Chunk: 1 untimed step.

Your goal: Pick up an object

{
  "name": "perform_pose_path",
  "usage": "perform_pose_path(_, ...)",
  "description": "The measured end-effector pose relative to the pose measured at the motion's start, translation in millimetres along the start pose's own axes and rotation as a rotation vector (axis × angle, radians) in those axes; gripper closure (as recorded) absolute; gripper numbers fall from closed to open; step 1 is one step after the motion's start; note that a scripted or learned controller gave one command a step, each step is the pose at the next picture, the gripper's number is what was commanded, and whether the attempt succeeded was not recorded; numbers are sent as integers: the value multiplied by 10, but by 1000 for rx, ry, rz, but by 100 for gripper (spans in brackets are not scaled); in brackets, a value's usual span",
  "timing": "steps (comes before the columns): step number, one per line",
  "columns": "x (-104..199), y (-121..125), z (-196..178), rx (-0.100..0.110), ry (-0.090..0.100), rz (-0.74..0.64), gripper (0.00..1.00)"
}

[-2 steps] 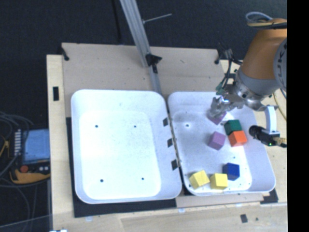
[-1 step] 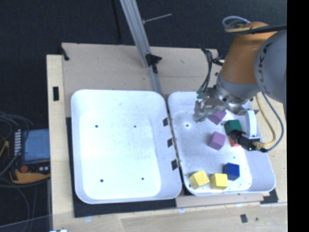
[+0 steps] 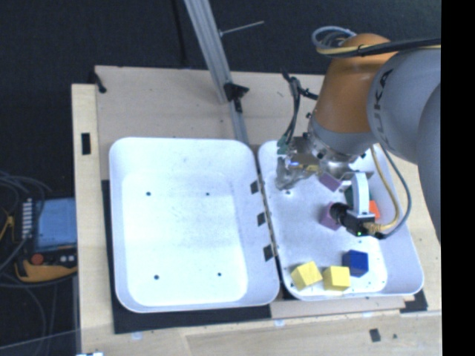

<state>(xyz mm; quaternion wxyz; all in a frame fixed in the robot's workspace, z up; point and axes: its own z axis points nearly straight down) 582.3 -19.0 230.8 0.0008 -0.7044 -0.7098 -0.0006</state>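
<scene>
Below, glossy white bin (image 3: pixel 401 280), two yellow cubes (image 3: pixel 306 275), blue cube (image 3: pixel 356 262)

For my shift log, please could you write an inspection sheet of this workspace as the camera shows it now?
Surface: wooden bench bearing the left bin and the right bin side by side.
Job's things: in the right bin, two yellow blocks, a blue block, a purple block; an orange piece partly hidden.
Clutter: nothing seen.
Grippers: gripper low over the right bin's upper left corner; nothing seen held.
Cables: black cable looping beside the wrist; loose cables on the floor at the left.
Surroundings: metal pole, blue device, dark floor.
</scene>
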Motion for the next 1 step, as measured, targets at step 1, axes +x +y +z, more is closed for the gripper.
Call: perform_pose_path(1, 619, 63, 25, -1, 0, -1, 100)
